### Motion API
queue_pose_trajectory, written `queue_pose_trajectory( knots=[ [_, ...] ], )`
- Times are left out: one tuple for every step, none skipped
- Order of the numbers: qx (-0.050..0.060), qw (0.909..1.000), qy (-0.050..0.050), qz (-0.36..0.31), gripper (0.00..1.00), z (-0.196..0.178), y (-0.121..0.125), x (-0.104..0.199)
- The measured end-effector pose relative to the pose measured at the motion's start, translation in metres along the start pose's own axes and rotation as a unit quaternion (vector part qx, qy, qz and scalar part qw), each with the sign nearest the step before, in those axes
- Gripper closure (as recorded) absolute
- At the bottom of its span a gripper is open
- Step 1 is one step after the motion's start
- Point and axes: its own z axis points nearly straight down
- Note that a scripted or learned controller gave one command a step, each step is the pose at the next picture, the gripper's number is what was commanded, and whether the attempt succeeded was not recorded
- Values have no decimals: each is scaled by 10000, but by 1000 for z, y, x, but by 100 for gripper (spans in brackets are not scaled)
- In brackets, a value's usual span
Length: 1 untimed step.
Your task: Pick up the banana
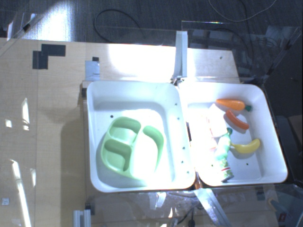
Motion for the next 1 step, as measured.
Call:
queue_pose_trajectory(
  knots=[
    [25, 9986, -28, -518, 0, 283, -2, -2]
  ],
)
